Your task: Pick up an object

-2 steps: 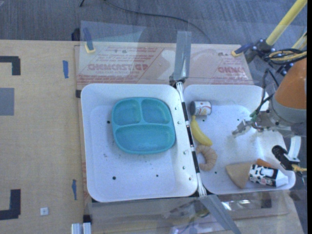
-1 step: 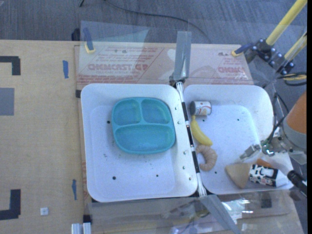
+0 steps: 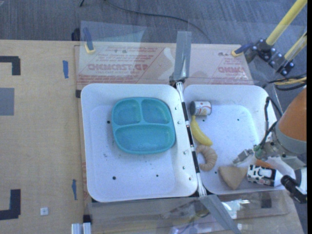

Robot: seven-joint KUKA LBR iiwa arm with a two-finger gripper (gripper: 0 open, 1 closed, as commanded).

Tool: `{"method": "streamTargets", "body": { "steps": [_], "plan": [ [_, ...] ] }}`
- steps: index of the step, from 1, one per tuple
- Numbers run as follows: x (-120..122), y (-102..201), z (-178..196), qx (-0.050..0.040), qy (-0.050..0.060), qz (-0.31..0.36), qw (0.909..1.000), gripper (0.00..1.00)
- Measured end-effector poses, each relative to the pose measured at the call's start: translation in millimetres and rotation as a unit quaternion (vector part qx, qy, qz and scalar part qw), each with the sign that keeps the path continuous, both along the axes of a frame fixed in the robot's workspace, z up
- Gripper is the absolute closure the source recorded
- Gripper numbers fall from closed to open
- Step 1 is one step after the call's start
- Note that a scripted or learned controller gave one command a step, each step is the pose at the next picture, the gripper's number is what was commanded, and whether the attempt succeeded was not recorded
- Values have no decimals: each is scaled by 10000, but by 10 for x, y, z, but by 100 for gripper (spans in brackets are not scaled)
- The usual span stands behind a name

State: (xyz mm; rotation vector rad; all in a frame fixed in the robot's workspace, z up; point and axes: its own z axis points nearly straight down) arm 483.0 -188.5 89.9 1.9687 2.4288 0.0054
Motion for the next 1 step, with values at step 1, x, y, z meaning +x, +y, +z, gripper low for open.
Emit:
{"method": "streamTargets", "body": {
  "steps": [1],
  "plan": [
    [-5, 167, 1, -12, 2, 255, 9997, 0]
  ]
}}
